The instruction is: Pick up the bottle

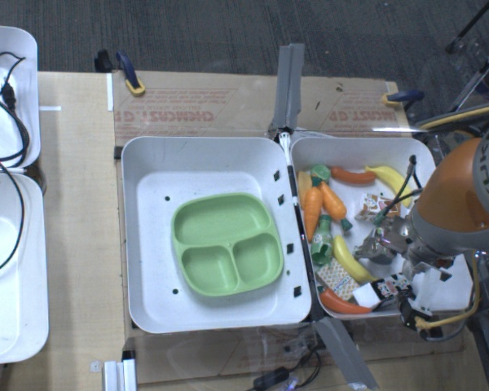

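The approach step is judged underway: the hand [385, 243] is lowered right of the bottle [322, 247]; its state cannot be told.

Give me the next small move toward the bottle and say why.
Probably shift the gripper leftward across the right bin toward the green bottle. The bottle lies near that bin's left wall, wedged between the carrots and a banana, while the gripper sits further right among the clutter, with nothing visibly between its fingers.
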Motion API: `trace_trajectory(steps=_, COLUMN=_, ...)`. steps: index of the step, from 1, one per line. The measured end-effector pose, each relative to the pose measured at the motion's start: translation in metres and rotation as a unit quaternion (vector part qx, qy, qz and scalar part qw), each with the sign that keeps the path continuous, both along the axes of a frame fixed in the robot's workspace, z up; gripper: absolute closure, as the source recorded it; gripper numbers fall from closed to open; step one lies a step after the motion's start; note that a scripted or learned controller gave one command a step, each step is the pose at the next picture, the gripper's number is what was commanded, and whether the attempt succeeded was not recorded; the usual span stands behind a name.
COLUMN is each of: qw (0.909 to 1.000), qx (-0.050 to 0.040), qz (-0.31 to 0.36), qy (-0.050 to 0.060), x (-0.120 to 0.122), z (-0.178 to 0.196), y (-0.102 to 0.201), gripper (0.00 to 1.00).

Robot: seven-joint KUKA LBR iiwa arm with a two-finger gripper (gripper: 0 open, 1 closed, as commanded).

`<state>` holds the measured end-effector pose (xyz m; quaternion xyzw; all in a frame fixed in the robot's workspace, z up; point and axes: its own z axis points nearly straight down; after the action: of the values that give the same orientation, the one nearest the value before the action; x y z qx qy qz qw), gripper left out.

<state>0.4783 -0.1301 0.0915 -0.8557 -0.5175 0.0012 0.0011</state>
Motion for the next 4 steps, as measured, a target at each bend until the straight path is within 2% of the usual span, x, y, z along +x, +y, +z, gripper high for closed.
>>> trace_trajectory(steps=1, qw=0.9998, qx=-0.0005, qz=-0.02, qy=0.0, x=0.07, z=-0.001, y=0.037, gripper=0.0)
trace_trajectory(steps=2, qw=0.9961, qx=0.0004, qz=0.089, qy=0.0, x=0.025, z=0.0, y=-0.003, gripper=0.0)
trace_trajectory(steps=3, qw=0.9945, qx=-0.0024, qz=-0.104, qy=-0.012, x=0.006, z=0.005, y=0.014, gripper=0.0)
trace_trajectory(steps=4, qw=0.9908, qx=0.0003, qz=-0.135, qy=0.0, x=0.081, z=0.0, y=-0.064, gripper=0.0)
